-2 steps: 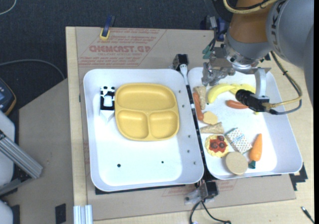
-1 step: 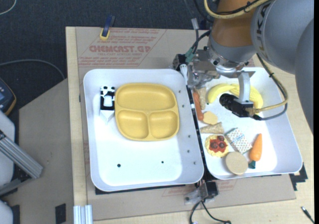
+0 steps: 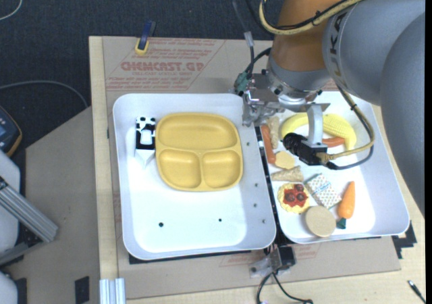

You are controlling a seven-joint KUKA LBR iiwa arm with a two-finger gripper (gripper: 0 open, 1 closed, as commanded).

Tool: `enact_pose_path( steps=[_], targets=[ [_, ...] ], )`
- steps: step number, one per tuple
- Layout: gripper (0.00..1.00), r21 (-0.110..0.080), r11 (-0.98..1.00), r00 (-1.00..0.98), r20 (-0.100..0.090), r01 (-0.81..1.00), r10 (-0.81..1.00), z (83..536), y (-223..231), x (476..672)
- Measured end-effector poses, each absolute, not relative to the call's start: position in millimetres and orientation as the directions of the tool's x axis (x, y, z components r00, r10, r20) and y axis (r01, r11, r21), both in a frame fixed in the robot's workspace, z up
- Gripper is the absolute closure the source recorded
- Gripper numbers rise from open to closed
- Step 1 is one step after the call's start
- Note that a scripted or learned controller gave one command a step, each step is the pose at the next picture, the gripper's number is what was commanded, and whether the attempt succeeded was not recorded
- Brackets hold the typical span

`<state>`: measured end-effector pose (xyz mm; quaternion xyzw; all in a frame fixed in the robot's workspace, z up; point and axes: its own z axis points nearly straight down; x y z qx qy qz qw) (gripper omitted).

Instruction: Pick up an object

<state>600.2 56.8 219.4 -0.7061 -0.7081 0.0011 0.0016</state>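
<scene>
The arm is down over the right bin, and the likeliest pick sits under it: a yellow banana lying against that bin's far edge, partly covered by the wrist. It looks like light, stiff toy plastic, smooth and curved, so it may slip; a pinch across the thick middle seems the safest hold. Just beside it, along the bin's left wall, lies a slim orange sausage, and toward the near right corner there's a carrot, a round cracker, a small pizza piece and a checkered packet, all small and light by the look of them. The gripper hangs at the bin's far left corner, but its tips are lost among cables and brackets, so open or clenched, I can't tell. Across in the left bin, a yellow divided tray sits with a black-and-white block touching its left side.
</scene>
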Motion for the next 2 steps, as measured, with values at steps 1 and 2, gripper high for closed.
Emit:
enact_pose_path(
  steps=[1, 2],
  targets=[
    [1.0, 0.002, -0.001, 0.001, 0.0, 1.0, 1.0, 232.8, 45.7, 597.7],
    [1.0, 0.001, 0.001, -0.001, 0.001, 1.0, 1.0, 233.6, 51.4, 601.7]
  ],
)
